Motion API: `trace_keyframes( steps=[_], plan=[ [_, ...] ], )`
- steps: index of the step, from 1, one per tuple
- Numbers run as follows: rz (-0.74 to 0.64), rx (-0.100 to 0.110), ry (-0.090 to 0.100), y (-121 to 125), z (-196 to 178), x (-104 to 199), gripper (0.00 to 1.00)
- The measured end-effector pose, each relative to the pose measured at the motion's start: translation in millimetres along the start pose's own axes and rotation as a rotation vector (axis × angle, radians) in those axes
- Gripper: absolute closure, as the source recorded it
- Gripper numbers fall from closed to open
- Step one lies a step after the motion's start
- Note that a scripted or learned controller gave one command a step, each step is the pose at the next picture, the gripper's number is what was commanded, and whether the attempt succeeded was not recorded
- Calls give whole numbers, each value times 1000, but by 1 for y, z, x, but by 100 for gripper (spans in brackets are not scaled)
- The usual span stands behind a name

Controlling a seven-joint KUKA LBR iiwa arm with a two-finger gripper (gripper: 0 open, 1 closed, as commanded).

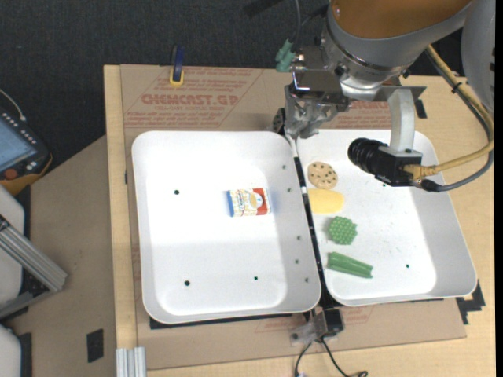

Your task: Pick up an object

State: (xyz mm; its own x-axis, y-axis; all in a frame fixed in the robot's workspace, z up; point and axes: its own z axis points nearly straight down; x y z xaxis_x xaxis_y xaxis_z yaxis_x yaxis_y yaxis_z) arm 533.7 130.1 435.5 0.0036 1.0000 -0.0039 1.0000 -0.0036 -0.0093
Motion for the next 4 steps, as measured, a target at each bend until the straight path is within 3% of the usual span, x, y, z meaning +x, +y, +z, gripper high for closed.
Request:
trace_keyframes(
  steps=[1,2,3,4],
  plan=[
    [-10,-22,10,-30,-106,37,100],
    [-6,-1,1,-34,-38,54,100],
    [1,-19,6,-21,-104,19,100],
    [-8,7,-1,-37,35,56,100]
  ],
)
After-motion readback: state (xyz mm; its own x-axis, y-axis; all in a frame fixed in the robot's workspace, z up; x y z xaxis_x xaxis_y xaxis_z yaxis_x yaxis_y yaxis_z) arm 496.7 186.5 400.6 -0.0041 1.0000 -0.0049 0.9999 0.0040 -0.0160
